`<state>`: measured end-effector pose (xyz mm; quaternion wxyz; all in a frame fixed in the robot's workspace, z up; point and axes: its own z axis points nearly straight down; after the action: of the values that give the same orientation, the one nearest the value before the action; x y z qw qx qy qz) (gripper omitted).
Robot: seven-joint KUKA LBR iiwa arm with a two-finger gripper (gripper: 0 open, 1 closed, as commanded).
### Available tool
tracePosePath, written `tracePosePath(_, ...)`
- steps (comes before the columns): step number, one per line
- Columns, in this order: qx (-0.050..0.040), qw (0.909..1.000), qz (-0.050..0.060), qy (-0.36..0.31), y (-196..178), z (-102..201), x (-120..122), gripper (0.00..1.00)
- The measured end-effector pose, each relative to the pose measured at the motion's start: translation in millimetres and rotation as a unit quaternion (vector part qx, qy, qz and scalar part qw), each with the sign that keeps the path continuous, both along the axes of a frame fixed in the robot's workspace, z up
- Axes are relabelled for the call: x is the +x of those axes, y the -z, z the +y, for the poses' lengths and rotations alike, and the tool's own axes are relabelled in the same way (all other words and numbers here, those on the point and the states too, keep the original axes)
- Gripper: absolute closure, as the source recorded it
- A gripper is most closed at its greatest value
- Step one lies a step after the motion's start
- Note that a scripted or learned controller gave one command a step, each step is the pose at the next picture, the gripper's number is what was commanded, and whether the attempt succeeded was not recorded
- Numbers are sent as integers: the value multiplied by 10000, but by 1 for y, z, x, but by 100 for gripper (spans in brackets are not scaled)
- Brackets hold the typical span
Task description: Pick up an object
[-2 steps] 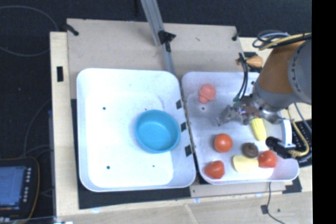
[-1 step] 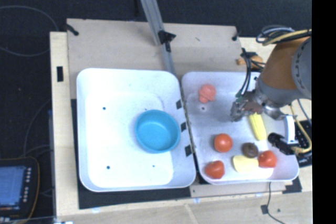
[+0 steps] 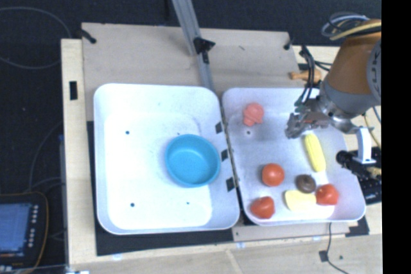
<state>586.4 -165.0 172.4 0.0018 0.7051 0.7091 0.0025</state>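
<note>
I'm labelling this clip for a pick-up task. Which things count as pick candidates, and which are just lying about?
Candidates, right bin:
yellow corn beside the gripper
pink piece
three red tomatoes
brown piece
pale yellow piece

Lying about:
blue bowl in left bin
grey pole

left shallow white plastic bin (image 3: 115,138): smooth, faintly glossy | right shallow white plastic bin (image 3: 282,106): same smooth finish | round blue plastic bowl (image 3: 191,160): smooth, soft sheen | pale wooden counter (image 3: 141,48): matt, flat | long grey metal bar (image 3: 183,6): dull sheen | red, yellow, pink and brown toy foods: smooth, plastic-looking
</note>
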Motion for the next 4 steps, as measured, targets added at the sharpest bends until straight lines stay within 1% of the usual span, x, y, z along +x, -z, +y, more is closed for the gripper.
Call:
tracePosePath(1, -1, 10000, -16, -9, -67, 4, 3, 100)
tracePosePath(2, -5, 10000, -18, -13, -124, 3, 5, 100)
tracePosePath(3, 1, 10000, 44, -8, -115, 59, 11, 100)
tracePosePath(4, 4, 10000, 41, -14, -112, 114, 13, 100)
